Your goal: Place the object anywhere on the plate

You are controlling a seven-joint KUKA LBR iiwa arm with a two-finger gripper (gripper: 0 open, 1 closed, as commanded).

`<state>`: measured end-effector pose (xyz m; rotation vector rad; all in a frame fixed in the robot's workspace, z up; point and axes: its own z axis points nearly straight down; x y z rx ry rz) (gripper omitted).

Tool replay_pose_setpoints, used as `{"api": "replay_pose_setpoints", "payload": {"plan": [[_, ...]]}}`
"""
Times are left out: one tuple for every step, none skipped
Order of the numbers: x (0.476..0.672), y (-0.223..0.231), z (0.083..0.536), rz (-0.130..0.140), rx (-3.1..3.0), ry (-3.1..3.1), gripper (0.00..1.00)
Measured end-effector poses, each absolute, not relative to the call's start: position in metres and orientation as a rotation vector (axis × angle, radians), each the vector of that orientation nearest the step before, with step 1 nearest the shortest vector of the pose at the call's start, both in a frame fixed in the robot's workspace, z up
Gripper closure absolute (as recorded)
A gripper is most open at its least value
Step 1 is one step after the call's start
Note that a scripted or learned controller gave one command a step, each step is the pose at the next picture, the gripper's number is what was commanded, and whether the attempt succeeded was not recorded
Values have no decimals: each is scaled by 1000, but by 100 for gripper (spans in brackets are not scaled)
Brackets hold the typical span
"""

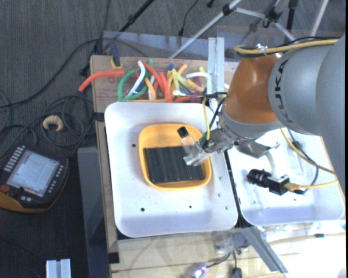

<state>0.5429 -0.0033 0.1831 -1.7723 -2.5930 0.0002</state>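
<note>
In the left bin (123, 178), the mat (169, 165) lies flat on the plate (146, 139), so placing looks done; whether the gripper (194, 153) at its rim is spread, I cannot tell.

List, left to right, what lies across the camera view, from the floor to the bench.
handheld controller → yellow plate → right white bin. The left bin and the coloured tubes overlap the plate's span, so they are left out.

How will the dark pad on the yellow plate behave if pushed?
The dark pad lies flat, so likely slides rather than rolls or tips. The yellow plate's raised rim would probably stop it. Thin and ribbed: probably light, maybe flexible.
</note>
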Motion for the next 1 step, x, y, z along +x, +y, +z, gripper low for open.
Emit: {"api": "replay_pose_setpoints", "payload": {"plan": [[543,-4,183,0,-1773,-2593,0]]}}
